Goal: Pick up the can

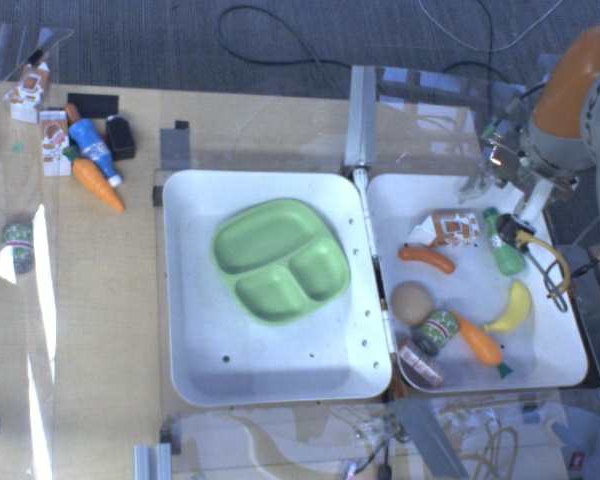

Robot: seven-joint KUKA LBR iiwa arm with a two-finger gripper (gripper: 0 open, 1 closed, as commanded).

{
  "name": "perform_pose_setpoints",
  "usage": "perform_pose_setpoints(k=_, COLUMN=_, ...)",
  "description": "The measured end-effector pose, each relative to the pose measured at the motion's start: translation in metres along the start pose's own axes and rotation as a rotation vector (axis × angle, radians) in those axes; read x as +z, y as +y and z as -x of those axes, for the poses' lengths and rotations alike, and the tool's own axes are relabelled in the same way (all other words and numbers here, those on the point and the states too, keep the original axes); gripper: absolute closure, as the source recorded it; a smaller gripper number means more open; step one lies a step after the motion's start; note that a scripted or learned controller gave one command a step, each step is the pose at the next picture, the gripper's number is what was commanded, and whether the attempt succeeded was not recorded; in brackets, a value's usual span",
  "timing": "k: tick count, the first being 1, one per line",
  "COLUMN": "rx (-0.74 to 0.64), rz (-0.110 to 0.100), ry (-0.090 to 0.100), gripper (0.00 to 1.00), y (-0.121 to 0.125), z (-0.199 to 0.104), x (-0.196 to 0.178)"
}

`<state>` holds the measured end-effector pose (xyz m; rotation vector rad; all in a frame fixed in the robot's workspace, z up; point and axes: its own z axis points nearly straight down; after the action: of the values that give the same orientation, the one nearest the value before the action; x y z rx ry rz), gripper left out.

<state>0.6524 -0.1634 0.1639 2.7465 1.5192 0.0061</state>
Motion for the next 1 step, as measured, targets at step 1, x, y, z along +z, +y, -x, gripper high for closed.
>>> perform_pose_setpoints(k=1, rx=0.020, rz=-0.002, ry=0.000, gripper=0.00, y=-0.0497, z=-0.0283, x=0.0260)
